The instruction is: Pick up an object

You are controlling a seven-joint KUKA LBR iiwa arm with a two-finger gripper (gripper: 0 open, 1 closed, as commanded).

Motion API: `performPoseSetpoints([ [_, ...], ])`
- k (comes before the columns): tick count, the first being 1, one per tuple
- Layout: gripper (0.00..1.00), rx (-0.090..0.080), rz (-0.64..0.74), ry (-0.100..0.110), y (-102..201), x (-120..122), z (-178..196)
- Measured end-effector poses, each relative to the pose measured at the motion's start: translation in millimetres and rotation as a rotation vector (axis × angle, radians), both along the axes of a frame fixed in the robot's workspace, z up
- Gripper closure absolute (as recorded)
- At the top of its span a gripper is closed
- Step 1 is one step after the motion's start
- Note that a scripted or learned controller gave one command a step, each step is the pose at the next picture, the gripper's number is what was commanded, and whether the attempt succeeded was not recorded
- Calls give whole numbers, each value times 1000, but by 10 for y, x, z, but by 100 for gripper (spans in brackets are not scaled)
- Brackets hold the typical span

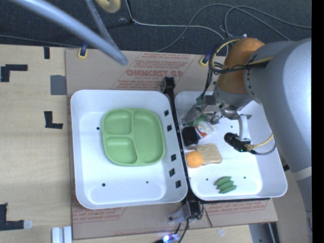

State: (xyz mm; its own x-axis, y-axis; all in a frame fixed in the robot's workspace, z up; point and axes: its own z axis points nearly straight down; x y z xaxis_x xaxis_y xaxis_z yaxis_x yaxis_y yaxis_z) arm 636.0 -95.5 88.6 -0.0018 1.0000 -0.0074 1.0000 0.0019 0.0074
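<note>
The camera view looks down at a slant on two shallow white bins set side by side on a cardboard sheet. The left bin [86,151] holds a green divided plate [134,136], lying flat near the bin's middle with its three compartments bare.

The right bin [263,184] fills the centre right of the frame. The arm [283,85] comes in from the right edge, its grey body bulking over the bin's upper right corner and hiding that part of the rim, with the orange band [240,65] just above the wrist. The gripper [205,118] hangs low over the upper left part of the right bin, close to the divider between the bins. Cables and small parts crowd around it, so whether the claw is open or closed cannot be told, nor whether anything is in it.

Just below the gripper sits a small white and red object [205,129], partly covered and hard to identify, with a dark item [189,135] beside it against the bin's left wall. Lower down, an orange ball [194,159] touches a tan slice of bread [210,154]. A green pea pod [225,184] lies apart, near the bin's lower edge.
</note>
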Motion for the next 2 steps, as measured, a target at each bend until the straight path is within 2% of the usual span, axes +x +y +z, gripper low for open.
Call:
performPoseSetpoints([
  [1,100,-1,1,-9,3,25,135],
  [2,100,7,0,5,-45,37,575],
])
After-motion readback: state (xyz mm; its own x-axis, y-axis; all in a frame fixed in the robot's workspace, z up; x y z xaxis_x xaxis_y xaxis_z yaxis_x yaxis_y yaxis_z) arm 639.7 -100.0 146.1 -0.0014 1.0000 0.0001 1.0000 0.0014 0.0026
